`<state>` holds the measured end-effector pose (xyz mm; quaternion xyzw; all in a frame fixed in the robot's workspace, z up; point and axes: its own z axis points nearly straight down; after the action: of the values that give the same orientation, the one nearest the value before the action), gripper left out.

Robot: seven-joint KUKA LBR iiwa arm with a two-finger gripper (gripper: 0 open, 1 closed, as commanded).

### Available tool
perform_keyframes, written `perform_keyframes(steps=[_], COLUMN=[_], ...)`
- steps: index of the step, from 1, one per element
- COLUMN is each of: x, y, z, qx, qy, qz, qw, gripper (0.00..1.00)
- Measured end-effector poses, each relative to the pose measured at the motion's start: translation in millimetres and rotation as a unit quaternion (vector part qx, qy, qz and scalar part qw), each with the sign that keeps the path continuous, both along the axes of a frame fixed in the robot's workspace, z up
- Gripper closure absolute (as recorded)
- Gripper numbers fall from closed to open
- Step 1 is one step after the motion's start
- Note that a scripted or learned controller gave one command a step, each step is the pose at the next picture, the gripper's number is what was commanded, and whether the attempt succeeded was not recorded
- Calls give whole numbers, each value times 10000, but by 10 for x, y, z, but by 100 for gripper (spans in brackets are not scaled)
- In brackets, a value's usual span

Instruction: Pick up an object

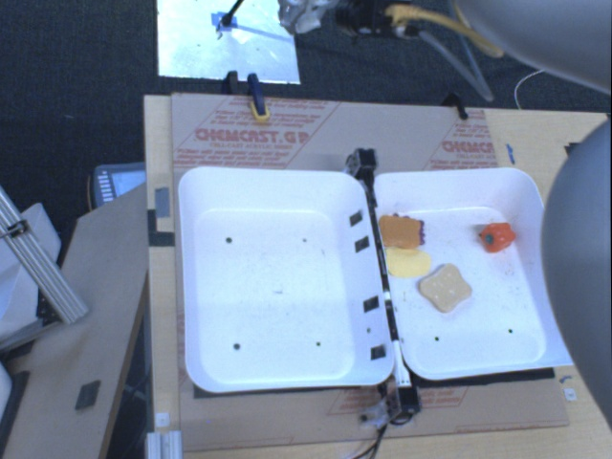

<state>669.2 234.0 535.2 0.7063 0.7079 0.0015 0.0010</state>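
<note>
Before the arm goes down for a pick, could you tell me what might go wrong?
The orange block, yellow disc and tan piece lie bunched together, so a grab may nudge neighbours. That cluster also sits near the bins' divider, which could obstruct the fingers. The red-orange piece is small.

A: Setting reads as a robotics lab, not a home or shop.

B: Evidence?

A: Two white bins (277,285) sit clipped together on a board printed "CHEMCAST" (251,134), laid on a plain wooden bench (115,342). Grey robot arm (574,228) looms at the right, with hoses and cables (449,27) above. Aluminium extrusion (38,256) leans at left; dark carpet (76,75) underneath.
</note>
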Motion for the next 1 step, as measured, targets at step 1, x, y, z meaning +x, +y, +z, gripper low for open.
perform_keyframes(steps=[1], x=[-10], y=[4], z=[0], qx=[0], qy=[9], qz=[9], qw=[10000], gripper=[0])
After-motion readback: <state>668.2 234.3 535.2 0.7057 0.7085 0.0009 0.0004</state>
